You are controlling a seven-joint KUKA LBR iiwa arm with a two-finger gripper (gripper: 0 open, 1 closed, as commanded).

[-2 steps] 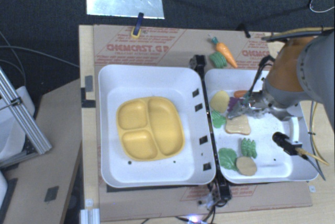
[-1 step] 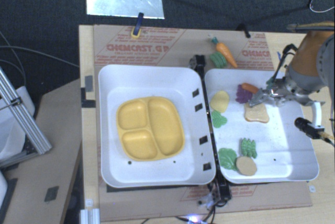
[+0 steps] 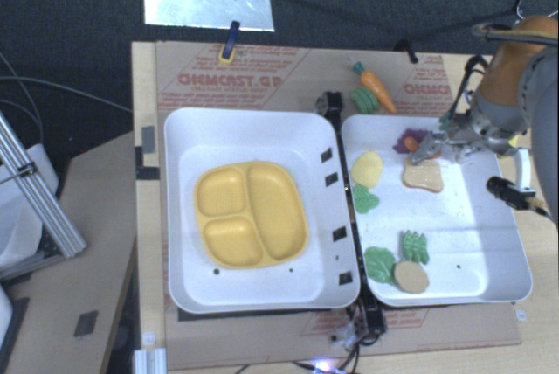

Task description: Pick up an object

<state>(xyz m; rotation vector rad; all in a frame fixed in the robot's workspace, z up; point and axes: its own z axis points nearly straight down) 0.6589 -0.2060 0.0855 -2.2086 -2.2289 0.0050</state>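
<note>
Grey end effector [image 3: 425,155] hangs low over the right bin [image 3: 502,267]; whether it is open or clamping anything cannot be told. Far to its left sits a yellow divided plate [image 3: 251,213]. Just below it lies a bread slice [image 3: 423,178], purple grapes [image 3: 409,141] just beside it.

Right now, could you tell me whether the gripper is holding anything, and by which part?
Cannot be told: the gripper sits just above the bread slice, beside the purple toy.
</note>
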